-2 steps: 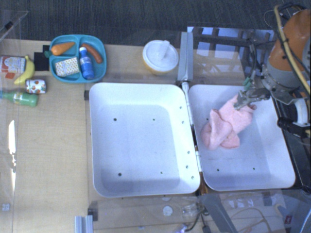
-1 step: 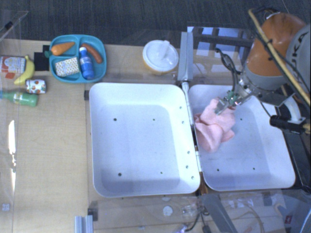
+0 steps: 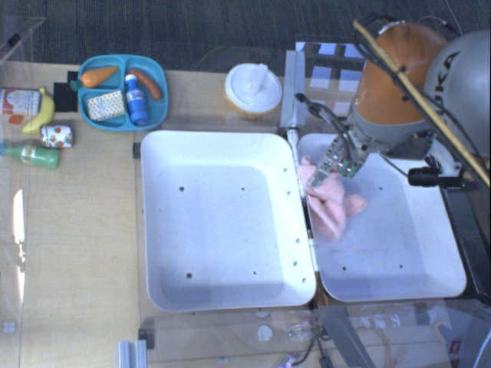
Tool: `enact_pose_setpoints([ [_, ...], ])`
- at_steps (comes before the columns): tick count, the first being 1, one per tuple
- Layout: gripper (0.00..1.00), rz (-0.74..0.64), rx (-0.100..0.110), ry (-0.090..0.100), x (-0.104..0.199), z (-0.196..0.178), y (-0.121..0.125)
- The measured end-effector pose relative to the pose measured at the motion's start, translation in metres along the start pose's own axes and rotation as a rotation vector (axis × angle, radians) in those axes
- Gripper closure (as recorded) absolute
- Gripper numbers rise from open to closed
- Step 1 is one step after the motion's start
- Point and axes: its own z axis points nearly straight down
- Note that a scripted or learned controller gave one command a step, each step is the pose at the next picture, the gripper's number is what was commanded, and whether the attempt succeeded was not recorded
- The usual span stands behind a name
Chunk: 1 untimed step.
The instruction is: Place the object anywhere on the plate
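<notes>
gripper (image 3: 335, 168): low in right bin (image 3: 399, 274), fingers pinched on cloth's top edge
cloth (image 3: 331, 202): pink, crumpled, by bin's left wall
left bin (image 3: 222, 221): beside, touching

Pink cloth (image 3: 331, 202) soft, crumpled; bins (image 3: 222, 221) smooth matt white plastic; bench (image 3: 77, 244) pale wood; divided plate (image 3: 157, 90) glossy blue plastic.

tool (image 3: 334, 169) — on pink cloth (image 3: 331, 203)
</notes>
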Motion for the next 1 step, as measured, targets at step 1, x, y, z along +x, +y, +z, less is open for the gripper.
enact_pose_setpoints([
  [1,1.0,-0.401,-0.002,-0.002,0.0275,0.0001,0.0513],
])
